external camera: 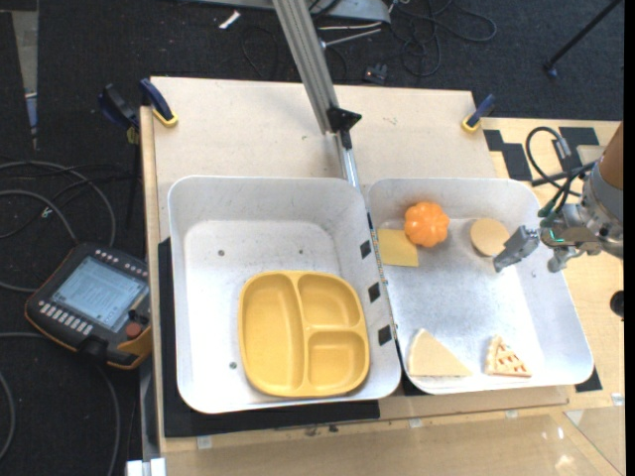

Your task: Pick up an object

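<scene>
Two white bins sit side by side on the bench; left bin carries a yellow divided tray toward its front, w/ bare floor behind it. Right bin holds five items: orange round fruit near the back, touching a yellow cheese slice on its left; a tan round disc just right of the fruit; a pale wedge and a small pizza slice at the front edge. Mid-floor of right bin is open. Gripper comes in from the right over that bin's right side, fingers spread apart w/ nothing between them, one fingertip just beside the disc. Metal pole slants down to the seam between bins. Handheld pendant lies on the floor left of bench.
</scene>
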